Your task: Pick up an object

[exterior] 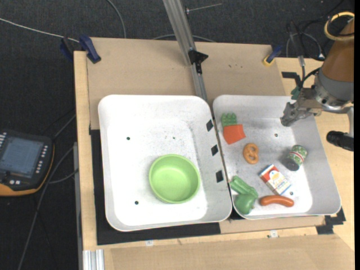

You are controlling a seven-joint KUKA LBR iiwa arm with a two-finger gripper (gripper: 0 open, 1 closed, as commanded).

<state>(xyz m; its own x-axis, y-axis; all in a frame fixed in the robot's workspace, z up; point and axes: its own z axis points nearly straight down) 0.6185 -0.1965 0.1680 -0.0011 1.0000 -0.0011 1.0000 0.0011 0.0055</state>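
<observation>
The right bin (pixel 264 110) holds several small toys: a green block (pixel 228 119), an orange-red block (pixel 234 134), a pretzel (pixel 251 153), a green and dark can (pixel 295 156) lying on its side, a small white and red carton (pixel 275 180), a red sausage (pixel 276 201) and a green pepper (pixel 243 194). My gripper (pixel 290 117) hangs over the upper right part of this bin, above and a little left of the can. Nothing shows between its fingers.
The left bin (pixel 140 122) holds a light green bowl (pixel 174 178). A metal post (pixel 183 32) slants up from between the bins. A black divider with clips (pixel 216 151) separates them. A pendant (pixel 22 162) lies on the floor at left.
</observation>
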